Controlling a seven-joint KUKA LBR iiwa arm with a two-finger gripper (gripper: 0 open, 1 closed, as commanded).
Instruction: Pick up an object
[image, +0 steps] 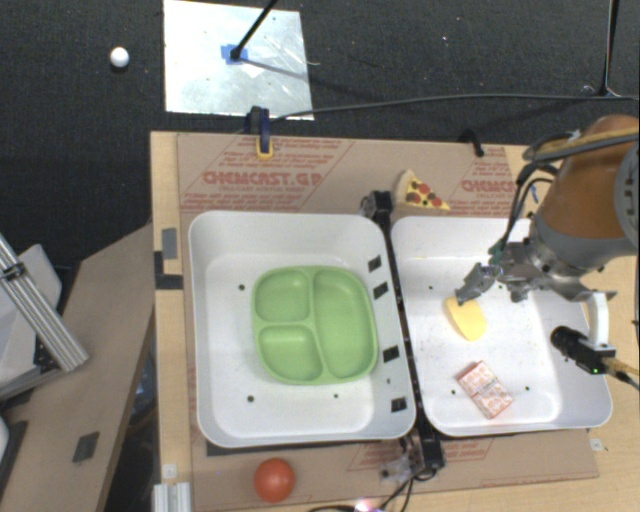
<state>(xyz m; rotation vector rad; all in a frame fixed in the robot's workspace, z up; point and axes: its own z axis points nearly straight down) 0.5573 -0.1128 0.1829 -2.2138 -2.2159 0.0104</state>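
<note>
A yellow wedge-shaped object (466, 320) lies in the middle of the right white bin (560, 415). A pink patterned block (485, 389) lies nearer the bin's front. My gripper (472, 290) reaches in from the right and hangs just above the yellow object's upper edge. The grey arm with its orange band (590, 195) stands over the bin's back right part.
The left white bin (215, 330) holds a green divided tray (314, 323). A toy pizza slice (422, 192) lies on the cardboard behind the bins. A red ball (274, 479) sits on the bench in front of the left bin. Black clips line the seam between the bins.
</note>
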